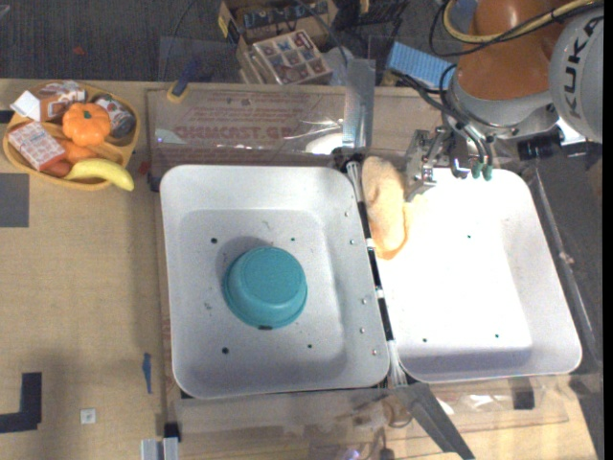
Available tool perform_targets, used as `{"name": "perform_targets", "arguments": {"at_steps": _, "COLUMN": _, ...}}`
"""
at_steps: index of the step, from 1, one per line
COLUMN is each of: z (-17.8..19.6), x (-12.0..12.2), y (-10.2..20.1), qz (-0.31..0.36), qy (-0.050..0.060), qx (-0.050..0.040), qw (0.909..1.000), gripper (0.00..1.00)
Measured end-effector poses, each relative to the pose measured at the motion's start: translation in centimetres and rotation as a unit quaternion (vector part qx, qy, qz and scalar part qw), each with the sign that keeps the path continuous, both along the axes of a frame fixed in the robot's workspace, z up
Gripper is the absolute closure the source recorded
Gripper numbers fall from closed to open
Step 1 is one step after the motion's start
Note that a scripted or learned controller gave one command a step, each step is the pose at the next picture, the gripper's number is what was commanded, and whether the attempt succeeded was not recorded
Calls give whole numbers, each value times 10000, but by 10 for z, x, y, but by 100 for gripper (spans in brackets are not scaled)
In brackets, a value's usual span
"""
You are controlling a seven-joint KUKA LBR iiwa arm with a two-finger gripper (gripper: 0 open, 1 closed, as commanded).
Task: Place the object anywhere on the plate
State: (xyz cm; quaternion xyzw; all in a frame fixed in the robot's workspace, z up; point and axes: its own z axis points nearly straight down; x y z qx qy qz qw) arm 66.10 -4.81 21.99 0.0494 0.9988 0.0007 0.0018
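The bread roll [385, 213] lies against the right bin's [498, 353] left wall, near the gripper [450, 166] — grip state unclear — and looks light and squashy, best pinched gently across its middle.

The wooden bench [77, 295] carries two shallow white bins side by side, their inner rims touching. The left bin [192, 199] and the right bin [498, 343] take up most of the top. Near the far left corner sits a yellow bowl [29, 156] of toy food, well apart from them.
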Motion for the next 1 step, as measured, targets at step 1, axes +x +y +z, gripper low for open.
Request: {"name": "perform_targets", "arguments": {"at_steps": 1, "z": -6, "x": -12, "y": 53, "qz": 490, "qy": -3, "qx": -1, "qw": 9988, "gripper": 100}}
